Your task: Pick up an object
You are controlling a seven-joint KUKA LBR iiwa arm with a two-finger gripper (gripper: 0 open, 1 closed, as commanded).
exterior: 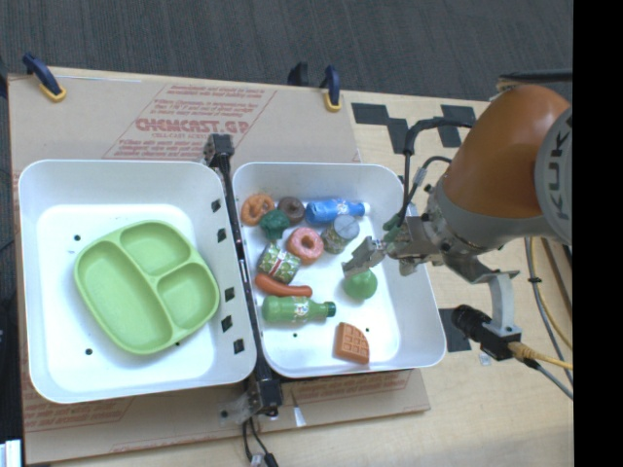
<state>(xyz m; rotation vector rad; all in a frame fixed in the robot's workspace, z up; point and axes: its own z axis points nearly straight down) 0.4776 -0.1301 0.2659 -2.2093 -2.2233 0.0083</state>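
The right bin (414, 309) holds several toy foods. Among them are a green apple (360, 284), a blue bottle (334, 208), a pink donut (306, 244), a green bottle (297, 309), a red sausage (282, 285) and an orange waffle (352, 343). My gripper (384, 259) hangs over the bin's right side, just above and right of the apple. Its fingers stand apart with only white bin floor showing between them. One fingertip (361, 258) sits close above the apple.
The left bin (39, 339) holds a green divided plate (146, 285). A pretzel (258, 207), a brown donut (290, 205), a small can (343, 232) and a green-labelled can (277, 261) crowd the right bin's upper left. Cables (545, 358) lie to its right.
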